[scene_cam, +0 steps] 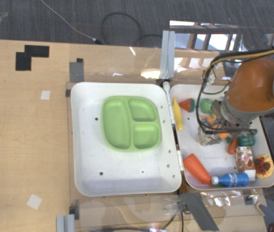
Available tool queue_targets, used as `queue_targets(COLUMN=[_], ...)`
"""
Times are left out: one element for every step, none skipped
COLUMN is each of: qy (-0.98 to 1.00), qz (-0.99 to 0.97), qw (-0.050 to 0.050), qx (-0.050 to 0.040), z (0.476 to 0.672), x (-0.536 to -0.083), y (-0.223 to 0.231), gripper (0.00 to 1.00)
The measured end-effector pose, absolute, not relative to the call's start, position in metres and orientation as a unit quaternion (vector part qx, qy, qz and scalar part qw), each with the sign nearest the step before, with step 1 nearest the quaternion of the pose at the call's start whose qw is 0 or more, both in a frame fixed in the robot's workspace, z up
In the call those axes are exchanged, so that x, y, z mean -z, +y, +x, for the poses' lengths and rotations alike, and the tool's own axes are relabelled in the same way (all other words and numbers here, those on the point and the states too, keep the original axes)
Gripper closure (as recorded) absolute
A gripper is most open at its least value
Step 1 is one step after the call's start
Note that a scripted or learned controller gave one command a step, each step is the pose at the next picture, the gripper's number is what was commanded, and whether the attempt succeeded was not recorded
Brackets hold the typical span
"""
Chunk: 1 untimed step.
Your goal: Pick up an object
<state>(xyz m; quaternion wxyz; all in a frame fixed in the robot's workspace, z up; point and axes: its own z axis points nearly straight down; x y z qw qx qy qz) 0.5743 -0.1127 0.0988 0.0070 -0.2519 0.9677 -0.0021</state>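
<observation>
My gripper reaches down into the right bin, under the orange wrist band. It hangs over the bin's middle, with cables around it. Close by lie a small orange piece and a teal item to its right. A green item and a red strawberry-like piece lie behind it. A yellow banana-like piece lies along the bin's left wall. An orange carrot-like piece and a blue bottle lie at the front.
A small printed box and a round brown pastry-like item sit at the bin's front right. The left bin holds a green divided plate. The arm body covers the right bin's far right part.
</observation>
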Motion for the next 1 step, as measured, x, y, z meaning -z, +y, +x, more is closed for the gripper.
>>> queue_targets(qy=[0.912], qz=[-0.410], qw=[0.008], qx=[0.0044], z=[0.5621], x=[-0.2652], y=[-0.1061], gripper=[1.00])
